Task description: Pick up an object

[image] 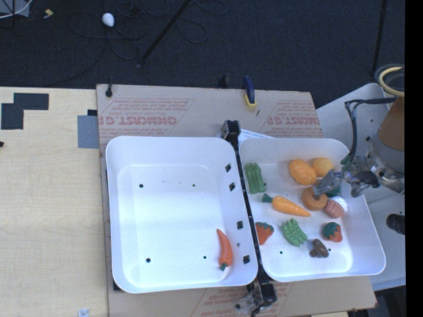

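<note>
End effector [328,186]: you see it low over the right bin, reaching in from the right edge; whether it is apart or together, you cannot tell from this angle.
Arm [390,134]: its orange band sits at the far right, above the wrist.
Right bin [370,256]: it carries most of the toys.
Doughnut [313,199]: brown ring directly under the end effector, touching or nearly so; you cannot tell which.
Oranges: two, one [302,172] just left of the end effector, the other [322,166] just behind it.
Carrot [289,206]: lies just left of the doughnut, pointing toward the bin's left wall.
Pink-and-white piece [336,207]: just right of the doughnut.
Green pieces: a ridged one [254,177] near the divider, a second [293,232] toward the front.
Strawberries: one [264,232] by the left wall, one [332,231] at front right.
Brown lump [319,248]: near the front edge.
Left bin [132,269]: you find one red chilli [225,248] in its front right corner.
Desk [46,210]: pale wood, with cardboard [172,114] under both bins.
</note>
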Available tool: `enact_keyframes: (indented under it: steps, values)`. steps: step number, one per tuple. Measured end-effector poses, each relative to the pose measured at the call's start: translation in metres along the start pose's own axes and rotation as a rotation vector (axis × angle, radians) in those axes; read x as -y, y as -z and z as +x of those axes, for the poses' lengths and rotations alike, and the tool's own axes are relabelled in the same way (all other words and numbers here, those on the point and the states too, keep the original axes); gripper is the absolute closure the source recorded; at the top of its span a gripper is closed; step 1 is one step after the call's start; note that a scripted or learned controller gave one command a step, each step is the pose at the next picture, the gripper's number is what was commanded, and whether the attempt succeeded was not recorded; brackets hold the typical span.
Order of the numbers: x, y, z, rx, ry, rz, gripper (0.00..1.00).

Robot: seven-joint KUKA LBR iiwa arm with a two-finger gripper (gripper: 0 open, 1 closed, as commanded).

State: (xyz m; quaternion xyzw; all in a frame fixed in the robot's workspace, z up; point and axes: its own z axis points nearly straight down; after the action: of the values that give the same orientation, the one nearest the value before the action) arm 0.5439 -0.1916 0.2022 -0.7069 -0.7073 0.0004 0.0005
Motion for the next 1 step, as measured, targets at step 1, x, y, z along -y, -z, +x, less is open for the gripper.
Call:
enact_keyframes:
  steps: [1]
  values:
    - [-0.0137, -0.1147, 0.0600, -0.005, 0.004, 0.006, 0.00]
